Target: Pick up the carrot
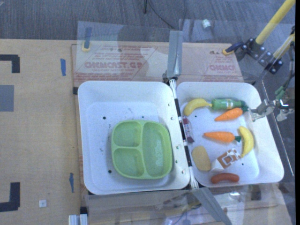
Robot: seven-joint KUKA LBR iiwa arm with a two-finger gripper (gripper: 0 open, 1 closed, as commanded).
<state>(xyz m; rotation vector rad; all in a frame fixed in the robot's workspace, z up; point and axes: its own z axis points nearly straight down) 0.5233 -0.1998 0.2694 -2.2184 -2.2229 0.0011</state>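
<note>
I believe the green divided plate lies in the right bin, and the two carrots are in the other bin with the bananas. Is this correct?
Not quite. The camera view shows the green divided plate in the left bin. The two carrots and the bananas lie in the right bin.

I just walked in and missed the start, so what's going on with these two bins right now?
Nothing is being handled yet. The right bin holds toy food: two carrots, two bananas, a green bottle, a potato, a sausage and a small carton. The left bin holds a green divided plate. Both carrots lie untouched, so the pick has not started.
</note>
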